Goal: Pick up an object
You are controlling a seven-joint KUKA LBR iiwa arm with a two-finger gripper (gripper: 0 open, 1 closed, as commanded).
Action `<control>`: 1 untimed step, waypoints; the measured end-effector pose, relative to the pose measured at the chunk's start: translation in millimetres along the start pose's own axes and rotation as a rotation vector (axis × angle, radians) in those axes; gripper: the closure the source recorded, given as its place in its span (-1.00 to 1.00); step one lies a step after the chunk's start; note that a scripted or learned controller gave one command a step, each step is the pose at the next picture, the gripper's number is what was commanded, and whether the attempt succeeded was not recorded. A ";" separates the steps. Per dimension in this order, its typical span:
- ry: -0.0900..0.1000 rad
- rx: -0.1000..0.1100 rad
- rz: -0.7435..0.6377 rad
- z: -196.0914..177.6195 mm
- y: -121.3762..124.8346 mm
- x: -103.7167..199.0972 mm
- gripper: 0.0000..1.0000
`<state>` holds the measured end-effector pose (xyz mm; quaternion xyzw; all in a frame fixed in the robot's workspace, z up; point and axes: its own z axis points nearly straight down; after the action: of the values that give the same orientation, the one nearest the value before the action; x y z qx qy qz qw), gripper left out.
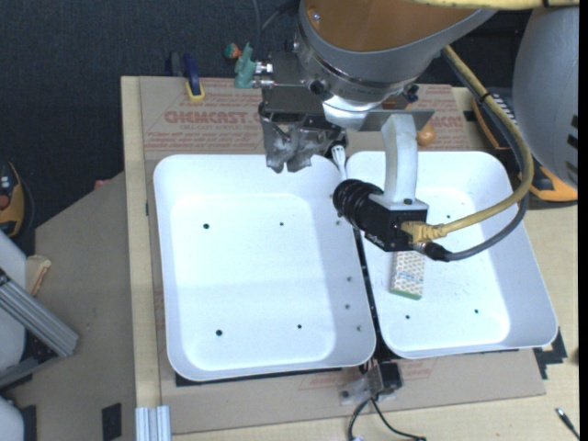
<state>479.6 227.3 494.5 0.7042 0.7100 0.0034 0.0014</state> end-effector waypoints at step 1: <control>0.001 -0.002 -0.002 -10.3 0.3 0.8 1.00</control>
<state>479.9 228.1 504.8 0.7034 0.7108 0.0044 0.0019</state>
